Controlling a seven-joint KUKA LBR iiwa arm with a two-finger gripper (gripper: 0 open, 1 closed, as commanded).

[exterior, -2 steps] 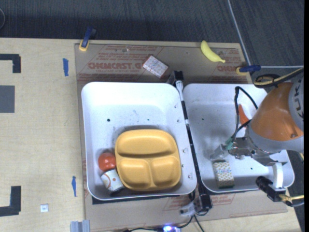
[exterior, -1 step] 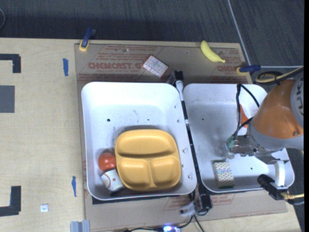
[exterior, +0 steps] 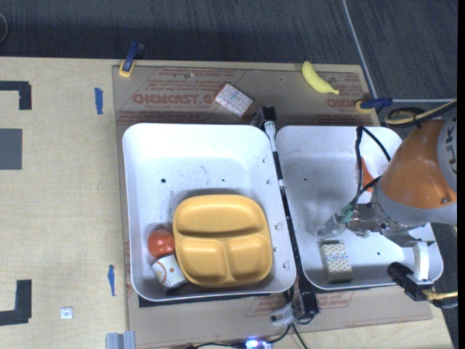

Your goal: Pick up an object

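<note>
Grey metal tool (exterior: pixel 341 222) hung low over the right-hand shallow white plastic bin (exterior: pixel 320 151), at the end of the grey arm with its orange band (exterior: pixel 418 173) coming in from the right. Could not tell how far open it was or whether it had hold of anything; its tip was blurred. It sat just above the small speckled greenish sponge block (exterior: pixel 336 259), which lay on the bin floor near the front wall; touching or not, could not tell.

Left-hand white plastic bin (exterior: pixel 196 147) held a smooth yellow plastic compartment tray (exterior: pixel 221 237), rounded corners, one long section and two smaller ones, lying flat. Just left of it sat a glossy orange-red ball (exterior: pixel 160 241) and a small white cylinder with orange markings (exterior: pixel 168 271), both against the tray edge.

Behind the bins, on brown printed cardboard (exterior: pixel 167 97), lay a small pale checked packet (exterior: pixel 233 99) and a yellow plastic banana (exterior: pixel 318 78). Blue clamps (exterior: pixel 131 56) pinned the cardboard to the pale wooden desk (exterior: pixel 58 195).
</note>
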